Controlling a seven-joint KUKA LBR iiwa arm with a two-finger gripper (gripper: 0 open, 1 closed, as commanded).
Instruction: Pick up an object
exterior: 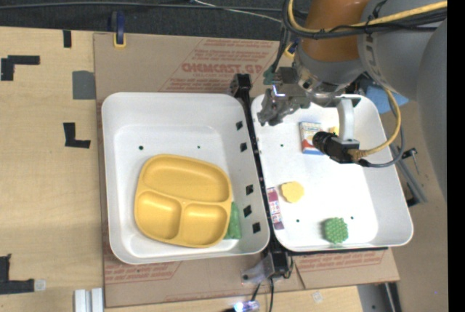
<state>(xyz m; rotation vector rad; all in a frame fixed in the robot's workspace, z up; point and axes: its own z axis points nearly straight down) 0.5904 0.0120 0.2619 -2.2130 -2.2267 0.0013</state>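
Observation:
My gripper (275, 108) hangs over the far left corner of the right bin (378, 180), close to the divider between the bins. Nothing shows in its grasp. A small red, white and blue box (312, 137) lies just to its right, partly under the wrist. Nearer the front, a small yellow piece (292, 191) rests on the bin floor. A green knobbly ball (335, 230) sits near the front edge. A yellow divided plate (183, 199) lies in the left bin (123, 129), with a green item (234, 222) wedged at its right side.
A small pinkish card (274, 204) lies along the left wall of the right bin. The orange-banded arm and its cables (341, 5) loom over the bin's far side. Brown cardboard (211, 63) lies under both bins.

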